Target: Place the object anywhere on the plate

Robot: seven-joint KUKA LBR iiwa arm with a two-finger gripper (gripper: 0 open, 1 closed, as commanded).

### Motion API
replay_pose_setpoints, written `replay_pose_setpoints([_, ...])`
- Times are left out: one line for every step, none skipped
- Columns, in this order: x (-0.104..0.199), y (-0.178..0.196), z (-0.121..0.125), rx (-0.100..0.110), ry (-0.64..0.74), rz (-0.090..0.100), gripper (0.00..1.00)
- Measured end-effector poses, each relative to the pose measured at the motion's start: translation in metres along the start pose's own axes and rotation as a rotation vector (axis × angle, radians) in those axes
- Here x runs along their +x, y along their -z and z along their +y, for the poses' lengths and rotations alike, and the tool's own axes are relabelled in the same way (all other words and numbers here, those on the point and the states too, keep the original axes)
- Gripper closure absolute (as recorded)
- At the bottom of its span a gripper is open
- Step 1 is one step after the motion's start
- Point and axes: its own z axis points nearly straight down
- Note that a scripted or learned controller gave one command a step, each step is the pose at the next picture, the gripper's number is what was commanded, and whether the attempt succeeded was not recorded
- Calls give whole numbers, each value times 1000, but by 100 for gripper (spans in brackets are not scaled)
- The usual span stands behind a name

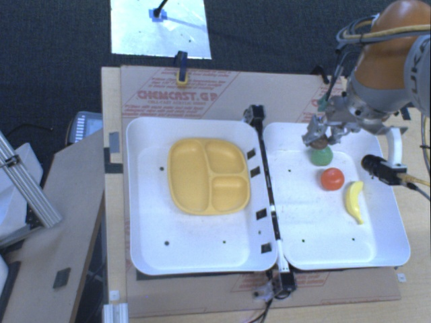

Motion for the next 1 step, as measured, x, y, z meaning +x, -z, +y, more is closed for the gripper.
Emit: replay_pose_setpoints([60,1,-7,-1,2,0,100])
